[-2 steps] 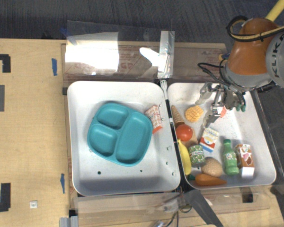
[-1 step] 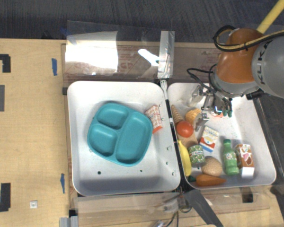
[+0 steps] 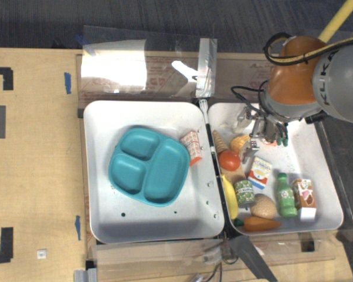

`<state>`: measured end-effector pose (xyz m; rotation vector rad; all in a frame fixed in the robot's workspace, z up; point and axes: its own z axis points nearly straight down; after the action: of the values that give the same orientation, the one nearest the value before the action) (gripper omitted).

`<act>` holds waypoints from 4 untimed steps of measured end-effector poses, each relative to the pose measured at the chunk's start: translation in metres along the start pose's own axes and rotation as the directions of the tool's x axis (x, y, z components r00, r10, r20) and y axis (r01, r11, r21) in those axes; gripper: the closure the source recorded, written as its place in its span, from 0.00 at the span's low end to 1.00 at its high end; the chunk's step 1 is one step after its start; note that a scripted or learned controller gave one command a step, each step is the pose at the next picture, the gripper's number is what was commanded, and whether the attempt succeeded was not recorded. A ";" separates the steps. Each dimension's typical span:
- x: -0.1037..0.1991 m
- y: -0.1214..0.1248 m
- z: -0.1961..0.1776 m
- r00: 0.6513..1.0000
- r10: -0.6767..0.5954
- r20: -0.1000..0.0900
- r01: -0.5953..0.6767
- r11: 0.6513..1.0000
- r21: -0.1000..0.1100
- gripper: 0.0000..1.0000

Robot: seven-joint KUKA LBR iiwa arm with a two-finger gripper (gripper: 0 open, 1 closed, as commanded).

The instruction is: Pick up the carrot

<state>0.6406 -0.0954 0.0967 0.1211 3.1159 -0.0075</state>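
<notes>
Camera view: carrot (image 3: 260,223) partly hidden behind bin rim (image 3: 282,230).

setting: robot lab or test cell | evidence: two white bins (image 3: 100,216) side by side on a bench | taped plywood board (image 3: 29,157) with black markers left of bins | clear plastic sheet (image 3: 141,69) behind bins | grey-and-orange arm (image 3: 300,69) with cables over right bin | toy food inside

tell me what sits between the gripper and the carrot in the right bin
In the camera view, between the gripper and the carrot lie a small carton and a brown roundish item.
</notes>
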 end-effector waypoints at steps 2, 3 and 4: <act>-0.015 0.006 0.001 0.942 -0.335 0.000 0.335 0.942 -0.006 0.00; 0.038 -0.004 0.000 0.974 -0.228 0.002 0.228 0.974 -0.004 0.00; 0.038 -0.005 0.007 0.977 0.211 -0.010 -0.211 0.978 0.000 0.00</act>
<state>0.6026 -0.0973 0.0893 0.4520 3.0948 -0.0011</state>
